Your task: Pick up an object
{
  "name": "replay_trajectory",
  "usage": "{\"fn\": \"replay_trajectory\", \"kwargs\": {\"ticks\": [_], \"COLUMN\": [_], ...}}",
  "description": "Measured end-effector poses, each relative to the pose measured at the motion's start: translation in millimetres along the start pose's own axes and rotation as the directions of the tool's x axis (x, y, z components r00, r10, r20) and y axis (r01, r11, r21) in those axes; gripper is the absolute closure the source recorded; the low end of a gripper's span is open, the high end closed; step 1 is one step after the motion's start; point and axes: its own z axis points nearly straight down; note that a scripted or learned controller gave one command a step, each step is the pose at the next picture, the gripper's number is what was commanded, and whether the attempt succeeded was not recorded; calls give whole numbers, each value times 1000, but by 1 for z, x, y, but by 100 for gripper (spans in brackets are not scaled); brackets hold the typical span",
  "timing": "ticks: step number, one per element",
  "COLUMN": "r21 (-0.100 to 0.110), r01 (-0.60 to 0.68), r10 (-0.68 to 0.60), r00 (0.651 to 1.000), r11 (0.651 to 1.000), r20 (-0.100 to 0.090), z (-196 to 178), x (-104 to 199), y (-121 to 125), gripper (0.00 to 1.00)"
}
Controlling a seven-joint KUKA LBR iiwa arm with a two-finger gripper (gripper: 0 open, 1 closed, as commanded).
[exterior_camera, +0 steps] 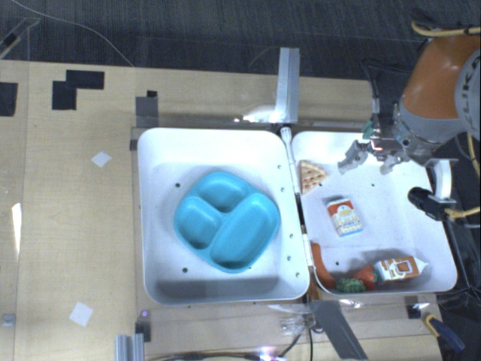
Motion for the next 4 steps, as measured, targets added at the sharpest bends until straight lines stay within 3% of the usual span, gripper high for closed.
{"fn": "replay_trajectory", "kwargs": {"ticks": [1,2,3,4], "r21": [-1,3,-6,-2], "r01": [-140,-229,-328,23], "r10": [140,229,328,-23], "r00": [990,973,945,1000], "r11": [990,973,945,1000], "r20": [0,1,-3,1], "z": [-81,76,116,47], "x": [25,3,-18,-32], "y": [-6,-77,-71,-25], "gripper": [0,0,0,0]}}
